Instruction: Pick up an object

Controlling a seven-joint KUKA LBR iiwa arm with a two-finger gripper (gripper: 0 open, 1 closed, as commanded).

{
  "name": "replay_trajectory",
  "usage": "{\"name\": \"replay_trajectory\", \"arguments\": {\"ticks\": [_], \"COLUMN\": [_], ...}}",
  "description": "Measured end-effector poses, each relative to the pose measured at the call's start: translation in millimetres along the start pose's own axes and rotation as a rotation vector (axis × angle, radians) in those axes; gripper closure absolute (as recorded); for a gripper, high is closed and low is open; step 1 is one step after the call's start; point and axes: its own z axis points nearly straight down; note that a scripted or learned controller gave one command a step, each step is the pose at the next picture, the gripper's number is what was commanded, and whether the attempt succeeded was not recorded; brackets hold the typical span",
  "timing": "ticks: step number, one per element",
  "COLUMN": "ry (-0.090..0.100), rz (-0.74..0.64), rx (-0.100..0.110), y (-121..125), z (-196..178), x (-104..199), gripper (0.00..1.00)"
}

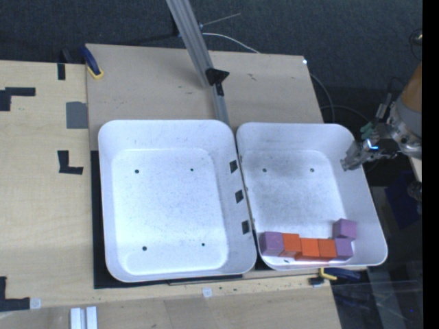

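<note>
The arm is reaching in, its claw (354, 158) hovering over the right bin's (295, 184) right rim; its opening cannot be told.

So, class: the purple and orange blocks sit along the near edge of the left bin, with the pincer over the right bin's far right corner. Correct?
Not quite. In the camera view the blocks lie in the right bin, not the left bin. The pincer is placed as stated.
</note>
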Motion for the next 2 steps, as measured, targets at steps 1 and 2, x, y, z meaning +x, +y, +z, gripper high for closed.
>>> {"name": "replay_trajectory", "arguments": {"ticks": [1,2], "ry": [-0.001,0.0], "rz": [0.004,0.002], "rx": [0.001,0.002], "y": [-33.2,-33.0], "z": [163.4,161.7], "x": [-8.2,-7.9], "gripper": [1.0,0.0]}}
